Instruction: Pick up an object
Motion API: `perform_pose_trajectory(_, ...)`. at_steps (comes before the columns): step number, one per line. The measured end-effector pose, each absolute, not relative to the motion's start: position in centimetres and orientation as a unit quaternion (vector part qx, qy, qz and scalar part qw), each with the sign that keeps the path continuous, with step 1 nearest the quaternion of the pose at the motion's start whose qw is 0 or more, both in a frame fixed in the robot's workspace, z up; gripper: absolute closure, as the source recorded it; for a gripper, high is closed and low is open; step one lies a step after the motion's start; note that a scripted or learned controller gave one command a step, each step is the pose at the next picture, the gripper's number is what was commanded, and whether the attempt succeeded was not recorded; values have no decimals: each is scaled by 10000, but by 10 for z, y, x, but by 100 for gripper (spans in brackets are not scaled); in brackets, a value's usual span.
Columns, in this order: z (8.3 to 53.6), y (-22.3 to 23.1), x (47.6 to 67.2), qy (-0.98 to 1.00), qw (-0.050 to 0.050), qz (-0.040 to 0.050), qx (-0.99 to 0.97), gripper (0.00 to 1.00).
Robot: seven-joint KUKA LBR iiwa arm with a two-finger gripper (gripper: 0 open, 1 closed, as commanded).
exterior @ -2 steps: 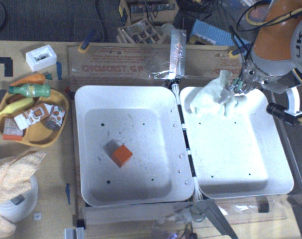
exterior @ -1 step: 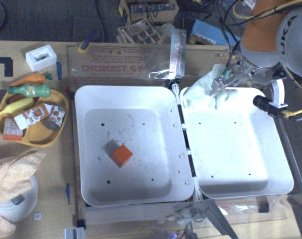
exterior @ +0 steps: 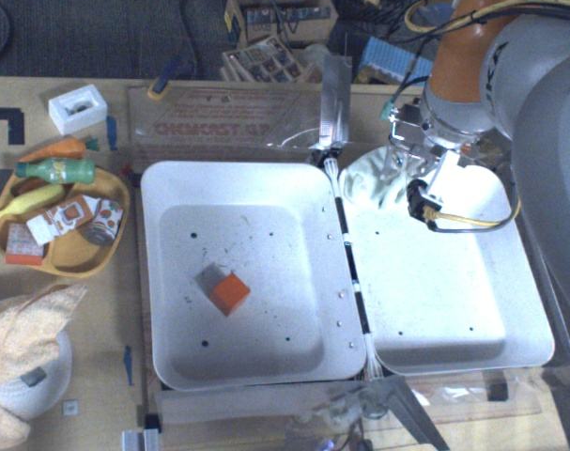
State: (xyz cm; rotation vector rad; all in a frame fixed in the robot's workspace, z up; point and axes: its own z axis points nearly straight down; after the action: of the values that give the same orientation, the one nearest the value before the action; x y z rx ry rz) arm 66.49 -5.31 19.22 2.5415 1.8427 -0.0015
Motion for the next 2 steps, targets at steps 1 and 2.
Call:
perform_pose_trajectory(1,293,-120,667,7145,24,3,6997,100)
perform_pose_trajectory(2,239,-70,645,6428,-15,-16,7660,100)
